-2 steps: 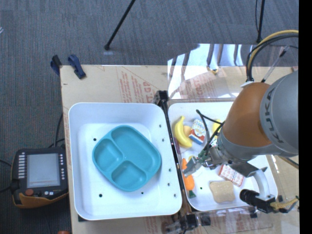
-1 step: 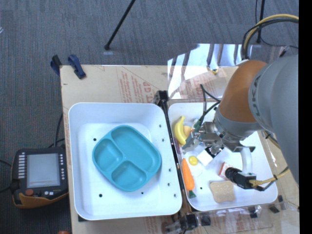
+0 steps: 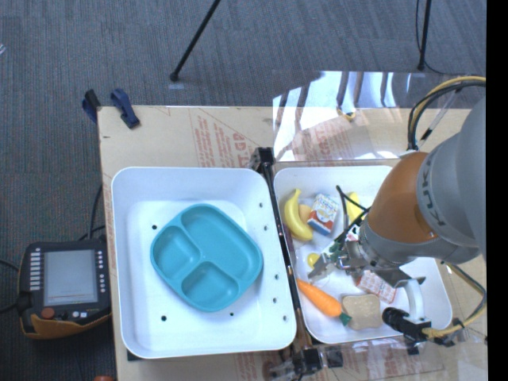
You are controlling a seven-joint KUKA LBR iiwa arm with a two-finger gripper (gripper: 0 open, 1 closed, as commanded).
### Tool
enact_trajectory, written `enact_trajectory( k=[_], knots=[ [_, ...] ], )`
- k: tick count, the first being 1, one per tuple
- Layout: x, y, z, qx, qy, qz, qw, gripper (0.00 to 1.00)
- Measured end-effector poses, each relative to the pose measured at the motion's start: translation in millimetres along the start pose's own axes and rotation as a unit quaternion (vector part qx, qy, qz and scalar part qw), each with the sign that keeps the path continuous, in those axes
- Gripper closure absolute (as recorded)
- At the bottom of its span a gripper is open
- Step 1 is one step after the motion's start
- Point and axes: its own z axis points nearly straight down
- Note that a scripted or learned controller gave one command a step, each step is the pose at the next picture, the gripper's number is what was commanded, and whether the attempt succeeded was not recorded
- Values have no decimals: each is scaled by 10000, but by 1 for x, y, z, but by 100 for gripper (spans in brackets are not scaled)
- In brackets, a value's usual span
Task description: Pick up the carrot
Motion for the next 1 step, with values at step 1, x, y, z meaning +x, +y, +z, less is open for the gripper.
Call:
enact_trajectory(
  k=[1],
  knots=[
    [0,-35,0,-5,-11,-203,9998,0]
  ],
)
